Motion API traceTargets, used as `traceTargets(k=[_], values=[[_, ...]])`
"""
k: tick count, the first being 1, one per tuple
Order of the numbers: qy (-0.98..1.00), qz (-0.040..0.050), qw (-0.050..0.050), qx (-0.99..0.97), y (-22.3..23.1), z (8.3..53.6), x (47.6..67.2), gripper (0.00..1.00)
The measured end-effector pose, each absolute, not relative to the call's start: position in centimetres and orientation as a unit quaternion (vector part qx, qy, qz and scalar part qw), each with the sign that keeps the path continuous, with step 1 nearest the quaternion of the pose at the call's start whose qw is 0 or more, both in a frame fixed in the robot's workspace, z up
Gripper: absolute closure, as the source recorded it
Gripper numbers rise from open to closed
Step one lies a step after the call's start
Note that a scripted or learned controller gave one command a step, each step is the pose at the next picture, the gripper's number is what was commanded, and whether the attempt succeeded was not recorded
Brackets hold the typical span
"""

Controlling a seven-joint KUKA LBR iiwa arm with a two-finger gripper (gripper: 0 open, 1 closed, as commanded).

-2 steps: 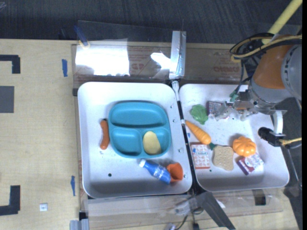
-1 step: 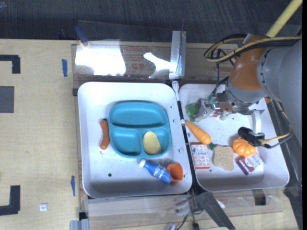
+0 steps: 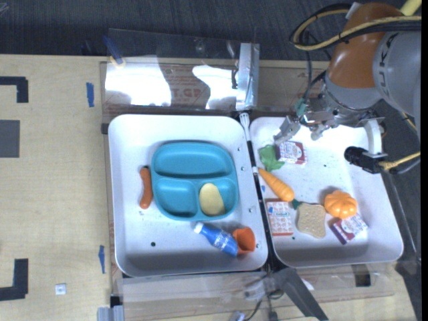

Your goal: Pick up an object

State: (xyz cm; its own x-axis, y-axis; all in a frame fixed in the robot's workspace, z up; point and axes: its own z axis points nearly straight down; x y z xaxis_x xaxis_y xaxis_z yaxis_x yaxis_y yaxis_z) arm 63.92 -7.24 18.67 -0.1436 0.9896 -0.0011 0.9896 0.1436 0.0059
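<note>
Two white bins (image 3: 124, 246) share our bench; our gripper (image 3: 289, 131), finger state unclear, approaches the packet (image 3: 291, 152); next we descend.

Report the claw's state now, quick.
Claw: cannot be told; it hangs over the right bin, above the small packet.

A grey robot arm (image 3: 394, 52) enters from the upper right of the view, with an orange band (image 3: 358, 65) just above its wrist. Yellow and black cables loop over the top of the arm. The wrist bends down and to the left. The two-finger gripper (image 3: 289, 129) points down-left, tilted rather than upright. Its metal fingers (image 3: 286, 131) are too small and blurred to read.
</note>
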Motion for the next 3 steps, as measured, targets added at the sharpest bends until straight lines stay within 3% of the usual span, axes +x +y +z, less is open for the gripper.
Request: traceTargets(k=[1,2,3], values=[[0.771,-0.0013,0.000,0.636,-10.1,10.6,62.2,0.00],[0.736,0.0021,0.002,0.677,-11.4,8.7,59.5,0.00],[0.735,0.0026,0.004,0.678,-11.6,9.6,59.7,1.00]])
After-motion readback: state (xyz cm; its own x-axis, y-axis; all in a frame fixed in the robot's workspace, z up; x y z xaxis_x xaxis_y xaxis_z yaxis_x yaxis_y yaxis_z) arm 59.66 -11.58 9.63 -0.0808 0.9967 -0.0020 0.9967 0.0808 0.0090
